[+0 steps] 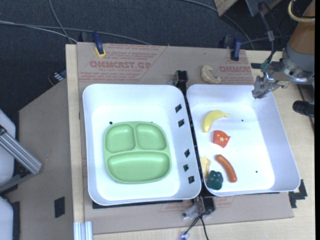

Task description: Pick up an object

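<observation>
In the right bin lie a yellow banana, a red strawberry-like piece, an orange-red sausage, a dark green pepper and a pale yellow piece at the bin's left wall. My gripper hangs over the bin's far right corner, well away from the food pieces. Nothing shows between its fingers.
The left bin holds a green three-compartment tray. A beige object lies on the cardboard behind the bins. Blue clamps hold the board's far edge. Cables run across the dark floor behind.
</observation>
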